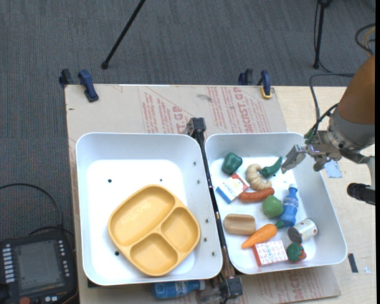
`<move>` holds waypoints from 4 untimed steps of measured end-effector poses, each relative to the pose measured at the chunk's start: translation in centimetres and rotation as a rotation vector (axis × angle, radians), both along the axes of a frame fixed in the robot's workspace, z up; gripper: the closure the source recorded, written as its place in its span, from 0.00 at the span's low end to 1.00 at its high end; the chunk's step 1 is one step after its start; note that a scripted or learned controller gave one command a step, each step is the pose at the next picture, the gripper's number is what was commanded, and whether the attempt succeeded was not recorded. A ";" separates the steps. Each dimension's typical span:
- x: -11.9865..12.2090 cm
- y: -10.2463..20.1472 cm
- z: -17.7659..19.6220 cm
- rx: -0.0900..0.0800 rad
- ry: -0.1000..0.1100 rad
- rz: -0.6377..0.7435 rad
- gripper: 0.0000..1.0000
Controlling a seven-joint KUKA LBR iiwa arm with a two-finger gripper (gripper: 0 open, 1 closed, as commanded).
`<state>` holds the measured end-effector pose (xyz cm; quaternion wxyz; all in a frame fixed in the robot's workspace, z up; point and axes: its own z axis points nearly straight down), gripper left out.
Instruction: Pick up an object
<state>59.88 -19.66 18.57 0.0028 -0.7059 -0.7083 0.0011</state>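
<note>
Gripper (299, 159) over right bin's (332, 214) upper right, above the toys: blue bottle (290, 205), carrot (259, 235), green pepper (232, 163). Left bin (92, 170) holds yellow divided plate (154, 229).

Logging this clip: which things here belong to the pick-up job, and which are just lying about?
Job:
end effector
right bin
carrot
blue bottle
green pepper
hot dog bun

Lying about:
yellow divided plate
left bin
blue clamps
handheld control unit
</note>
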 end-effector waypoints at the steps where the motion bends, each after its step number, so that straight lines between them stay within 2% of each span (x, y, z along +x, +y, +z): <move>1: 4.4 2.9 -10.1 0.000 0.000 0.000 0.00; 2: 4.4 2.9 -9.3 0.000 0.005 0.004 1.00; 3: 4.4 2.9 -9.3 0.000 0.005 0.005 0.00; 4: 4.4 9.8 -10.1 0.000 0.002 0.001 0.00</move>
